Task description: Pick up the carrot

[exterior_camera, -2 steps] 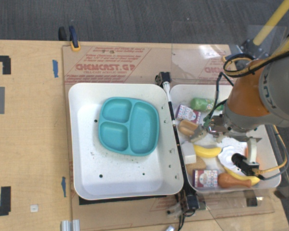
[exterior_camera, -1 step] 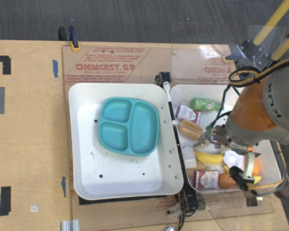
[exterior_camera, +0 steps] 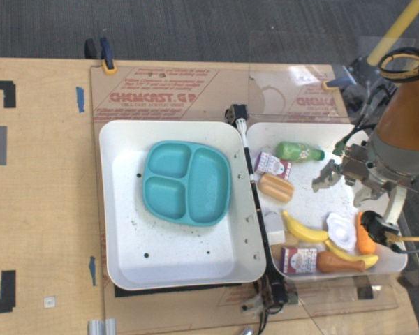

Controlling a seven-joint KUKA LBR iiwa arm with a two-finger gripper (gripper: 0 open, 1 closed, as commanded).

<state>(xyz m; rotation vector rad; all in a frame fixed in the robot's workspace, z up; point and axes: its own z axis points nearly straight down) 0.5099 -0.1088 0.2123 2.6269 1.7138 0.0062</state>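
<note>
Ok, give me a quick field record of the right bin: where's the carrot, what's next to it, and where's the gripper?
carrot: orange, at the right bin's near right corner
carrot neighbours: white object to its left, brownish piece below it
gripper: above the bin's right side, up-view of the carrot
gripper contents: nothing seen between the fingers
other items: bananas, hot dog, green bottle, two small cartons
left bin: holds teal divided plate
</note>
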